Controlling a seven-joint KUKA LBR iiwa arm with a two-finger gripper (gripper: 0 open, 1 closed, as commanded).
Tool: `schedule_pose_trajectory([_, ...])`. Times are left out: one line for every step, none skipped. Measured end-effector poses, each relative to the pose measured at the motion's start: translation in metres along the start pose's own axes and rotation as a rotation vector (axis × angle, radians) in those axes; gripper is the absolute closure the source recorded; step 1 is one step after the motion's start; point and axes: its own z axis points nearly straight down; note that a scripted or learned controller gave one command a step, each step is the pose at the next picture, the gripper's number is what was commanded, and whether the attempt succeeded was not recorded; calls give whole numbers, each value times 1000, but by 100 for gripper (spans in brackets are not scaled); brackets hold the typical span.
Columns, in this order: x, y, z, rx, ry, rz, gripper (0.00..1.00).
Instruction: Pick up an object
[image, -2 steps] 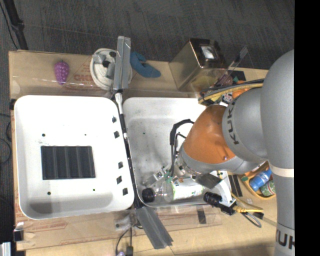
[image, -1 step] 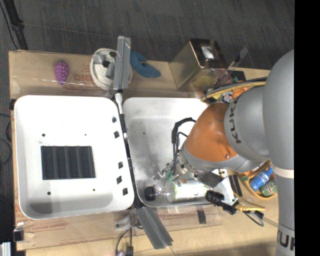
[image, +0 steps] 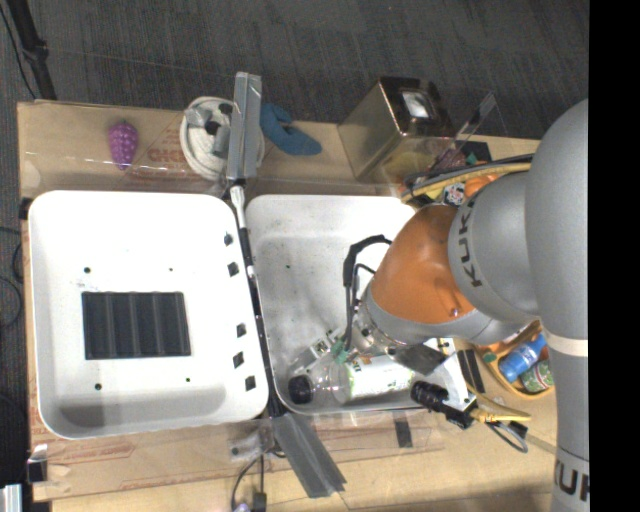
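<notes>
Arm (image: 470, 270): I see it reaching from the right, low over the right bin (image: 300, 230).
Claw (image: 345, 350): it is down at the front of the right bin; whether it is apart or together I cannot tell.
Clear bottle (image: 365, 380): it lies on its side in the right bin, near the front wall, just beside the claw.
Left bin (image: 60, 240): it has a dark ribbed rectangle (image: 135, 325) inside.
</notes>
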Motion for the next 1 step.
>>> schedule_pose_trajectory([-51,35,11,4,1,154,0])
